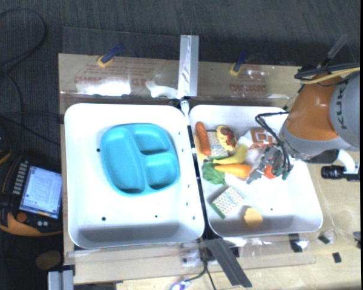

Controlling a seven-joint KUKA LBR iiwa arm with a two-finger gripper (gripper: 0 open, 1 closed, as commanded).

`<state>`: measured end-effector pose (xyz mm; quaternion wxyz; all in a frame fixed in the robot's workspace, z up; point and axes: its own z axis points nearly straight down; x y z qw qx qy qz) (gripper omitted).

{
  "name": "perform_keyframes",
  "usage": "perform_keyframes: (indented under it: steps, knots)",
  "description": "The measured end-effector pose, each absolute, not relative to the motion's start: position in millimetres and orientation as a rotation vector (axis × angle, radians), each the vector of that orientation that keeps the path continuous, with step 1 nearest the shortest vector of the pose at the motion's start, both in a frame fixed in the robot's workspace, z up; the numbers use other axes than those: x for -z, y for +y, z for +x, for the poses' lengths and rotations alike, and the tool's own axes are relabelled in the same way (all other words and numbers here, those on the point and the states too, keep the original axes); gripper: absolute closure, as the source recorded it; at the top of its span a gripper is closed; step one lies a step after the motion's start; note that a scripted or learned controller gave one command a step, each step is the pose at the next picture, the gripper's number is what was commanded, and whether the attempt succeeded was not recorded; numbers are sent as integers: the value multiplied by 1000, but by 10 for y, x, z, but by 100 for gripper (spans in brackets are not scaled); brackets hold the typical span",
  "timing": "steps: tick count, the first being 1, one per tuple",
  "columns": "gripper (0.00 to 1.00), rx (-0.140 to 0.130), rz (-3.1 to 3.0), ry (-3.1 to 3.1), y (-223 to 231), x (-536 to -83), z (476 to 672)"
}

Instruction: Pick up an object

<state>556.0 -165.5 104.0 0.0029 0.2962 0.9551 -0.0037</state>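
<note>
Item 1: the end effector (268, 167) is hanging low inside the right bin (302, 207), toward that bin's 3 o'clock side. Whether it is apart or together, I cannot tell; something small and red (270, 174) is showing at its tip, grip unclear.

Item 2: candidate objects are lying in the right bin. A carrot (235, 170) is resting just at 9 o'clock of the end effector, with a banana (235, 156) touching it at 12 o'clock, a sausage (201, 138) standing at the bin's 10 o'clock corner, a checked packet (227, 201) lying at 6 o'clock, and a yellow wedge (251, 215) lying beside that.

Item 3: the left bin (85, 210) is carrying a blue divided tray (139, 157).

Item 4: the tabletop (69, 80) is bearing both bins.
</note>
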Motion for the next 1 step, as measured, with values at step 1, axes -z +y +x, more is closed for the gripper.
perform_keyframes:
  steps: [1]
  knots:
    - [100,3,1035,2966,-1283,-2045,5035]
